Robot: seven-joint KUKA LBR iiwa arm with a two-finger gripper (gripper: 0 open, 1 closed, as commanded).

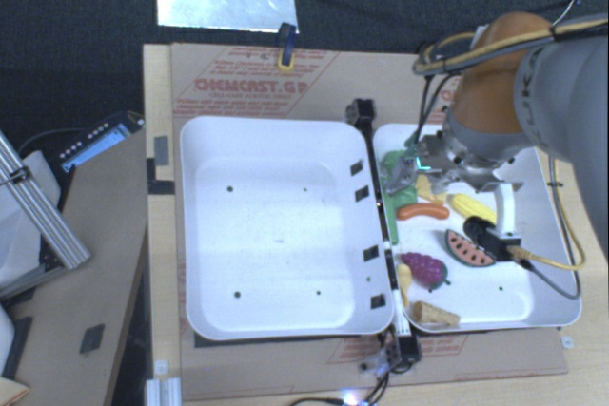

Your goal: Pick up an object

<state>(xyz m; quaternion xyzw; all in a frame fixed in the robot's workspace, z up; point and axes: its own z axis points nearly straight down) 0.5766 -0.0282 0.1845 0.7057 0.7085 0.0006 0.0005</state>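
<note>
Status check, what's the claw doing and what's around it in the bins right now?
Claw low in the right bin, over the green toy; grip unclear. Orange carrot, watermelon slice, grapes loose nearby. Left bin beside it.

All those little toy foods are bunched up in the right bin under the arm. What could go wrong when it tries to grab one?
Two likely troubles. The carrot, corn and green toy lie close together under the claw, so it may nudge neighbours or close on the wrong one. Also, the green toy and the grapes sit near the right bin's left wall, so a claw coming down there might catch the rim.
</note>
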